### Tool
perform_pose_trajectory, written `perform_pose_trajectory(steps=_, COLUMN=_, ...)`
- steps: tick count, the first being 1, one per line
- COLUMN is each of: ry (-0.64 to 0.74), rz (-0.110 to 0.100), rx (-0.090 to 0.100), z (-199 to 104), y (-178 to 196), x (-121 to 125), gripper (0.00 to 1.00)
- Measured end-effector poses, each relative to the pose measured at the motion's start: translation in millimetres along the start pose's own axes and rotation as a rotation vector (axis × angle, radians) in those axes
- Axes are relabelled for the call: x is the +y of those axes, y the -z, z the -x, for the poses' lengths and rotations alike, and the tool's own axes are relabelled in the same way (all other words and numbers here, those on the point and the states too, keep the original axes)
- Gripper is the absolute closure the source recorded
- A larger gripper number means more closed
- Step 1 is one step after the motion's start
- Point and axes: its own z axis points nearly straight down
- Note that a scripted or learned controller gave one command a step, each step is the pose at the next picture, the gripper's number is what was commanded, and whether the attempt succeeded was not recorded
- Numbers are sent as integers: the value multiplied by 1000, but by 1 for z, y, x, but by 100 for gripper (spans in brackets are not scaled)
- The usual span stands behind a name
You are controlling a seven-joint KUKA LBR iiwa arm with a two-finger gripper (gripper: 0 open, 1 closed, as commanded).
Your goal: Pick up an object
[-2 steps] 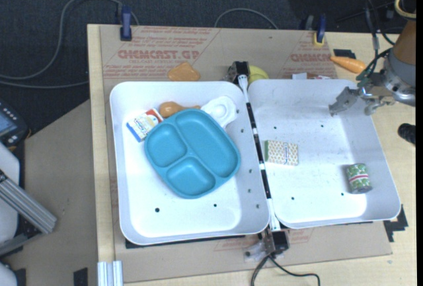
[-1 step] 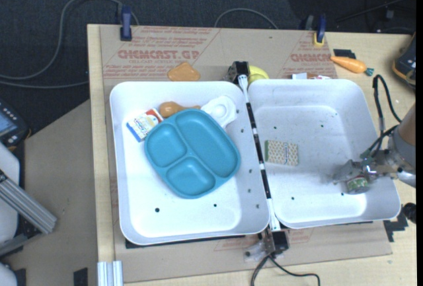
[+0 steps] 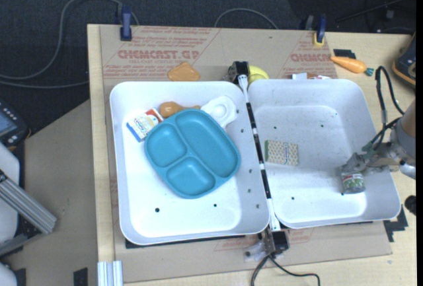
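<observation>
**Gripper Low in the Right Bin, by a Small Object**

The gripper (image 3: 357,167) is seen low in the right bin (image 3: 310,212), near its right wall. Whether the fingers are open or closed cannot be told. A small grey and green object (image 3: 353,183) is seen just below the fingers, touching or almost touching them. It cannot be told if it is held between them. A small patterned packet (image 3: 282,152) lies flat, well to the left of the fingers.

Far to the left of the fingers, in the left bin (image 3: 192,222), a blue divided plate (image 3: 192,152) is laid. A white cup (image 3: 220,108), an orange ball (image 3: 170,108) and a small carton (image 3: 143,124) are tucked by its top edge.

A toy carrot (image 3: 349,65) is laid on the bench, above the fingers.
</observation>
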Motion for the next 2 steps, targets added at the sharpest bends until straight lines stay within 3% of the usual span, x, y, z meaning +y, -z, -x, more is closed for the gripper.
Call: perform_pose_trajectory(steps=2, ry=9, rz=5, rx=0, z=-164, y=87, x=87, gripper=100)
